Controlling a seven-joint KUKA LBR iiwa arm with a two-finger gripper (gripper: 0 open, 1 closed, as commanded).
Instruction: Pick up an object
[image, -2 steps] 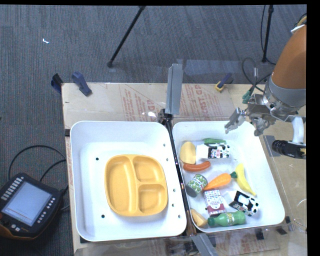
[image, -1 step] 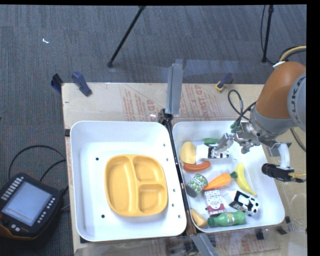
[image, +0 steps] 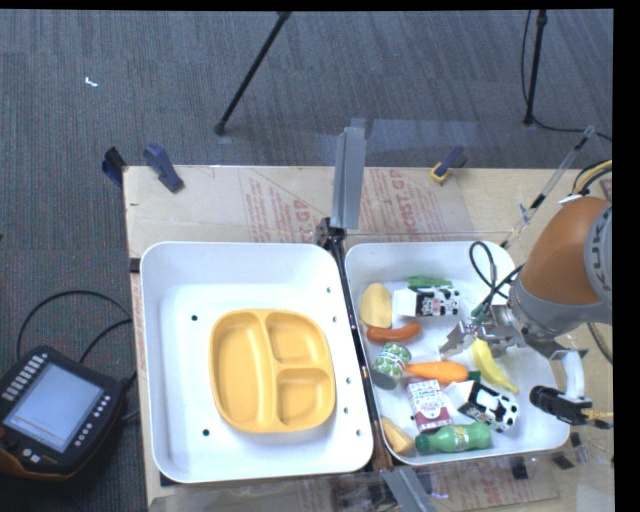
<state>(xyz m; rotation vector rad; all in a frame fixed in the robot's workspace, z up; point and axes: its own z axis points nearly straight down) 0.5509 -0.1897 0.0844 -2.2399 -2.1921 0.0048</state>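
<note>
The right bin (image: 362, 262) holds several toy foods. A yellow banana (image: 494, 368) lies near its right side, with an orange carrot (image: 437, 371) just to its left. My gripper (image: 478, 340) hangs low over the banana's upper end, open, with a finger (image: 455, 341) to the left and the other to the right of it. Nothing is lifted. Around it lie a cow-print carton (image: 432, 301), a red sausage (image: 393, 332), a pale yellow potato (image: 376, 305), a red-and-white carton (image: 428, 402), a cow-print piece (image: 494, 406) and a green bottle (image: 455, 438).
The left bin (image: 170, 290) holds a yellow divided plate (image: 272, 368). A metal post (image: 348, 185) rises at the back between the bins. A black cable (image: 486, 262) loops above the gripper. A teach pendant (image: 55, 410) lies on the floor at the left.
</note>
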